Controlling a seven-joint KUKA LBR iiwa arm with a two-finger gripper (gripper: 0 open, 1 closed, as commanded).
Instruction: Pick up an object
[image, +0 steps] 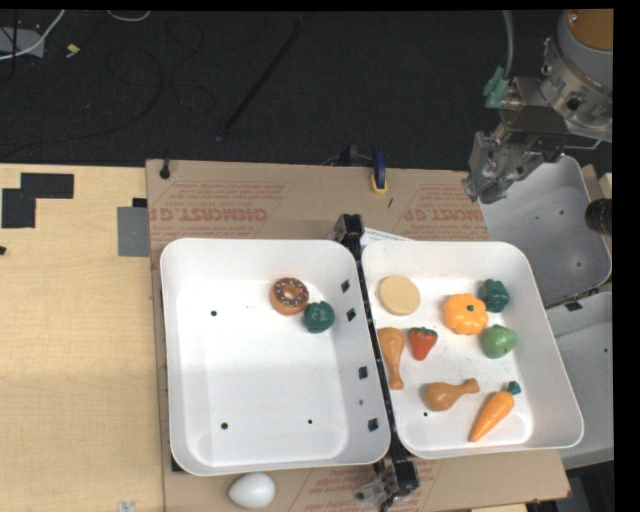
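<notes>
Up at the table's far right corner, the end effector hangs clear of both bins, beyond the far rim of the right bin; whether it is apart or together I cannot tell, and nothing shows in its grip. The grey arm behind it reaches in from the right edge.

Nearest below it, in the right bin, a dark green toy vegetable lies by the far right corner, with an orange pumpkin just beside it and a lighter green pepper toward the right wall. A round tan cookie sits near the far left corner. By the left wall lies a drumstick, touching a red strawberry. A 2nd drumstick lies toward the near edge, and a carrot lies tilted by the near right corner.

In the left bin, a chocolate donut and a dark green ball-like toy sit touching, near the far right corner.

Outside the bins, a white egg rests on the cardboard sheet at the table's near edge, just below the left bin.
</notes>
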